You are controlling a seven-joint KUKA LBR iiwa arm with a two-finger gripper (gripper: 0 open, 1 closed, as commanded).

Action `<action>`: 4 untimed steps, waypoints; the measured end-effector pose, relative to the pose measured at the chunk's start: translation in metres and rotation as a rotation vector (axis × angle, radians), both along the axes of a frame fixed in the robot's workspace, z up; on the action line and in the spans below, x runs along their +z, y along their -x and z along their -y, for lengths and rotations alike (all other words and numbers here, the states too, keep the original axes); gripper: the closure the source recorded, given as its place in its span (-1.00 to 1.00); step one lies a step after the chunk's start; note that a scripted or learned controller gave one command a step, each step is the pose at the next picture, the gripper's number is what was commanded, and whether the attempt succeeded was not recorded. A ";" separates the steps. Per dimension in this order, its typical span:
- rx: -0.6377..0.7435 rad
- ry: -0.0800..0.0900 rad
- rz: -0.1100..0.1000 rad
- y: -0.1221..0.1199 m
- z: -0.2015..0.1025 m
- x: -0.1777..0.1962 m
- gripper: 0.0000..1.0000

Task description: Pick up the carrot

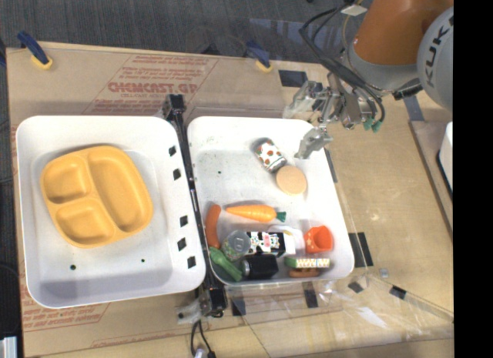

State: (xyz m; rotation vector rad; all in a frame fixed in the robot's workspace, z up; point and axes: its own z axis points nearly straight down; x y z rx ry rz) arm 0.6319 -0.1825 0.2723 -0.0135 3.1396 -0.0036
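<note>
While the metal claw [312,142] hangs with fingers indiscernible, the smooth tapered carrot [250,212] lies apart.

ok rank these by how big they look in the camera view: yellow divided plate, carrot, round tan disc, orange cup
1. yellow divided plate
2. carrot
3 and 4. round tan disc and orange cup look alike, so unranked.

1. The gripper [312,145] hangs over the right bin's [202,165] far right corner.
2. The carrot [251,212] lies in that bin, among other small items near its front.
3. A yellow divided plate [96,193] sits in the left bin [46,279].
</note>
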 end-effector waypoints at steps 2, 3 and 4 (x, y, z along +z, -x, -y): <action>0.592 0.002 0.007 0.080 -0.063 -0.177 -1.00; 0.691 0.011 0.020 0.133 -0.035 -0.175 -1.00; 0.703 0.009 0.020 0.132 -0.040 -0.165 1.00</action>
